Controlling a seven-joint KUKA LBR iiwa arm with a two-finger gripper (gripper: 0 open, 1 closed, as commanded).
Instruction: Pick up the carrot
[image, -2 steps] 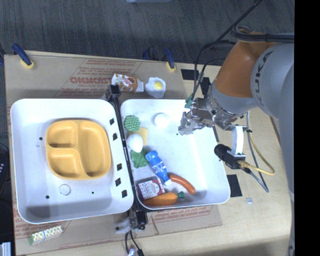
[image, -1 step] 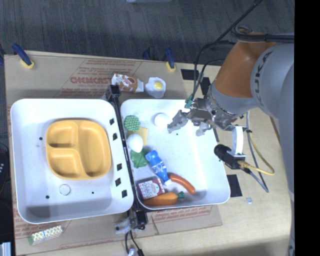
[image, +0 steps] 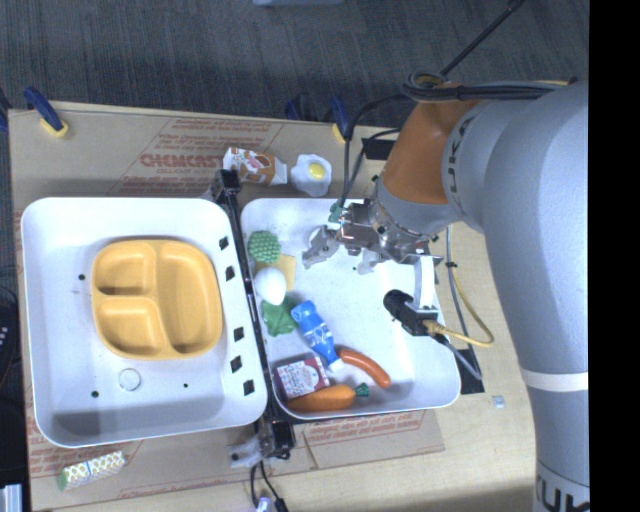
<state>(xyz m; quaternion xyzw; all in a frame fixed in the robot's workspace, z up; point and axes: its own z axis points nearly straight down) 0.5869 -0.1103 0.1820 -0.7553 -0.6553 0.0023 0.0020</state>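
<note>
Gripper (image: 340, 245) hovering far end of right bin (image: 440, 385), fingers open, empty. Carrot (image: 325, 399) wedged at near wall beside hotdog (image: 365, 367) — could easily snag wrong item.

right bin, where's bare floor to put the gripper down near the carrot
The right bin is bare in its middle, between the blue bottle and the gripper, and along its right wall. The near-left corner is crowded: carrot, sausage and red packet lie packed together.

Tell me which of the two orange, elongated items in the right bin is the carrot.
The carrot is the one against the bin's near rim, with a green stem end. The hot dog lies just above it, redder, no green.
</note>
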